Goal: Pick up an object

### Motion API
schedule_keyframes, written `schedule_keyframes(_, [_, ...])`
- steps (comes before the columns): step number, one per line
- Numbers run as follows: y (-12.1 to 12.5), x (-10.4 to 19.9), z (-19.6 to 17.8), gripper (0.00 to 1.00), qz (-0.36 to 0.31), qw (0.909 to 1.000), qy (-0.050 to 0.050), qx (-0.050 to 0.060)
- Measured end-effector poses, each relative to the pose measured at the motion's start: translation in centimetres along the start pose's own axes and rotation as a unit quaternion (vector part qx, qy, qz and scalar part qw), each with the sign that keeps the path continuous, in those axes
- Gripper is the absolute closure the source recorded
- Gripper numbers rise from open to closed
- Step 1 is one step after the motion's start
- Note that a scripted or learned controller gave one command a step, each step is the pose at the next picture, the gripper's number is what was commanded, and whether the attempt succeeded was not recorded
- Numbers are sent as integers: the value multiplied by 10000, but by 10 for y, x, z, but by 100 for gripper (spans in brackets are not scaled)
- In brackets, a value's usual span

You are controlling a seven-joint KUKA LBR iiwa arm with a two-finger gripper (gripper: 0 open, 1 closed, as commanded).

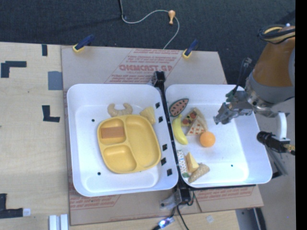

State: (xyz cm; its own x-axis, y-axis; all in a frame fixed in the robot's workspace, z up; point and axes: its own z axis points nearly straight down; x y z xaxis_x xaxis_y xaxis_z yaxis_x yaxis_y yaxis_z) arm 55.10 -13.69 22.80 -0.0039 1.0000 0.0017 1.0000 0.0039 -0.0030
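Observation:
My gripper (223, 116) hangs over the right bin (244, 162), to the right of the toy food. An orange ball (207, 139) lies just below and left of it. A pizza slice (195, 127), a banana (179, 132) and a watermelon slice (178, 107) lie along the bin's left side. A cheese wedge (191, 162) and an ice-cream cone (198, 172) sit near the bin's front left. Nothing shows between the fingers.
The left bin (81, 138) holds a yellow divided tray (128, 143) with a brown block in one compartment. A tan pretzel-shaped piece (119, 109) and a yellow wedge (148, 114) lie behind the tray. The arm's orange band (274, 63) rises at the right.

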Motion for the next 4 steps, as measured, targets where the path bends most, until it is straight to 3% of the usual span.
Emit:
schedule_keyframes(1, [-26, 51, -4, 100, -7, 10000, 2, 4])
schedule_keyframes(2, [-33, 52, 6, 100, 20, 10000, -10, 5])
schedule_keyframes(4, [-37, 59, -6, 100, 8, 10000, -4, -11])
